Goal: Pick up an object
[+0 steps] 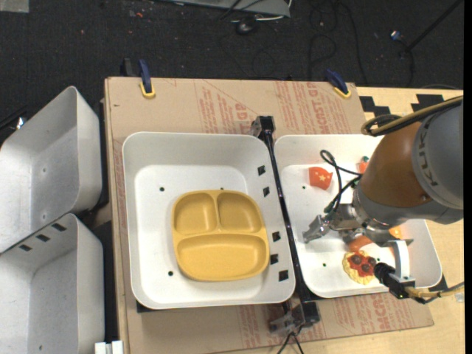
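Arm in over the right bin [310, 282], wrist low near the bin's middle. Gripper [318, 229] pts toward the bin's left wall — can't tell if clenched or released, nothing visibly grasped.

Candidates, all in right bin: small red piece [319, 176] near the far-left corner; round pizza-like toy [359, 267] w/ red spots by the near edge, just beside the wrist; orange bits partly hidden under the arm. Left bin [140, 198] has a yellow divided tray [220, 235] at centre.

Handling, my guess: red piece looks light, stiff, prob plastic — pinch across its short sides. Pizza toy is flat, lies flush on the floor, hard to get under; take it by the rim.

Surface: smooth white plastic, likely slippery — things may skid when nudged. Bins sit on a cardboard-topped bench [221, 102]; dark floor w/ cables beyond, 2 spare bins at left.
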